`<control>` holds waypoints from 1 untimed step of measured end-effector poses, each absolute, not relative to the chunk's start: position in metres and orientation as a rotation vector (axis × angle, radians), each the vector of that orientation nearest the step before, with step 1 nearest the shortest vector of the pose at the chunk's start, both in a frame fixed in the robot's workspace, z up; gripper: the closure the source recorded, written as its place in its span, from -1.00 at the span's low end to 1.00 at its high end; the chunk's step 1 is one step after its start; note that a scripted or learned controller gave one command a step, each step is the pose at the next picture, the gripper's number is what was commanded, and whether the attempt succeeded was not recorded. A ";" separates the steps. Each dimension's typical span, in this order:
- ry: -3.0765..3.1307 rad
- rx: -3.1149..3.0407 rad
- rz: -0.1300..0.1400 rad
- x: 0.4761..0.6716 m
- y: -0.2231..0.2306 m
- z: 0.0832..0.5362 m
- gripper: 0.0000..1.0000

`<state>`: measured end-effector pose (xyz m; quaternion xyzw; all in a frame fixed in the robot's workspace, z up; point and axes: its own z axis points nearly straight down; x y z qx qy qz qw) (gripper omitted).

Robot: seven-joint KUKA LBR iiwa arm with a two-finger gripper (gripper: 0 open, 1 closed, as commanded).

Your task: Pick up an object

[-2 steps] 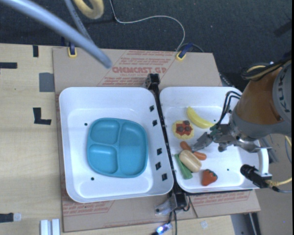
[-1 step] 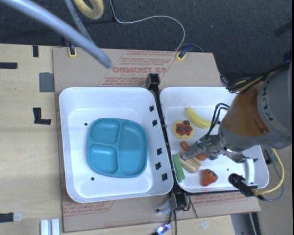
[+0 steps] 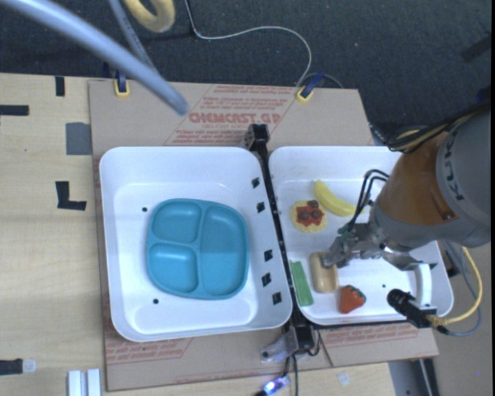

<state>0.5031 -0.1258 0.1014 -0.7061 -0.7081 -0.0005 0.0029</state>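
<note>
Gripper (image 3: 337, 254) sits low in the right bin (image 3: 346, 160), tip right over the tan bread-like piece (image 3: 322, 274); fingers too blurred and dark to tell if open or closed, and nothing visibly held between them. Likely lining up on the bread as the pick target, a judgement only. Green stick (image 3: 301, 283) lies just left of the bread, touching or nearly so. Strawberry (image 3: 351, 299) just right of it, apart. Round pizza-like toy (image 3: 309, 215) and banana (image 3: 333, 198) sit further up the bin, clear of the gripper. All pickable items are loose in the right bin. Left bin (image 3: 120, 167) holds a blue divided plate (image 3: 199, 248), centred. Cardboard (image 3: 231, 114) under the bins on the worktop, red print reads roughly "CHEMCAST GP", partly hidden.
</note>
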 end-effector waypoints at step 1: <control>-2.225 -2.222 -0.002 0.513 -0.129 0.149 1.00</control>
